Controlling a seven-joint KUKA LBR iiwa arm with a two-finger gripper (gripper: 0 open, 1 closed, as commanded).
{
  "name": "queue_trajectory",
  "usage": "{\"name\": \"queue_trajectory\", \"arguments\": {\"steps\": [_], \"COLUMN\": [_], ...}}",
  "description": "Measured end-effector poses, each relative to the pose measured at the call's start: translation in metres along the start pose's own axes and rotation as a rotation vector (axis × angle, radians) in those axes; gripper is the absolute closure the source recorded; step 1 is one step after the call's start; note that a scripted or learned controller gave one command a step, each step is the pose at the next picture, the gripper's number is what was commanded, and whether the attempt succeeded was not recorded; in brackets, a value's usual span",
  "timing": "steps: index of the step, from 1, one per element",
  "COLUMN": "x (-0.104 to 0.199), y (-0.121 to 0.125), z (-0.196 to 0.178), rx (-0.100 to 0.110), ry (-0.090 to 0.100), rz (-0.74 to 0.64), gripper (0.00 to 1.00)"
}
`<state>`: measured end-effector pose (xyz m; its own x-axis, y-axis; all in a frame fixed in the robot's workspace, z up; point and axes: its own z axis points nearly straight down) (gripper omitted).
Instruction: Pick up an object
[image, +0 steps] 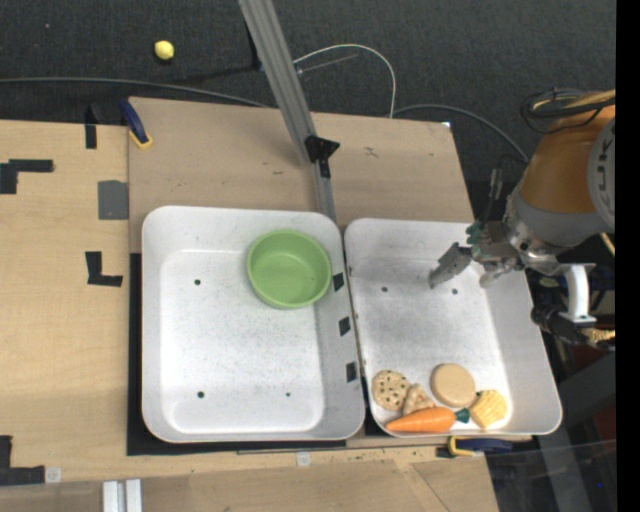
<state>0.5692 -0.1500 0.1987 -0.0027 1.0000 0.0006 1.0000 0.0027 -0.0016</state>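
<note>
My gripper (468, 273) hangs over the upper right part of the right bin (400, 250), open, with nothing between its fingers. Several toy foods lie in that bin's near corner, well below the gripper: a chocolate-chip cookie (389, 386), a tan round piece (453, 382), an orange carrot (424, 421) and a yellow ridged piece (489, 408). A green bowl (289, 268) stands upright in the upper right part of the left bin (180, 300).
A grey metal pole (287, 85) slants down from the top to the gap between the bins. Cables (350, 50) trail across the dark floor behind the bench. A small yellow ball (164, 49) lies on the floor at top left.
</note>
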Motion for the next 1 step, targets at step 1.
{"name": "queue_trajectory", "arguments": {"steps": [1], "x": [-0.0001], "y": [0.0], "z": [-0.0001], "rx": [0.0], "ry": [0.0], "rz": [0.0], "gripper": [0.0]}}
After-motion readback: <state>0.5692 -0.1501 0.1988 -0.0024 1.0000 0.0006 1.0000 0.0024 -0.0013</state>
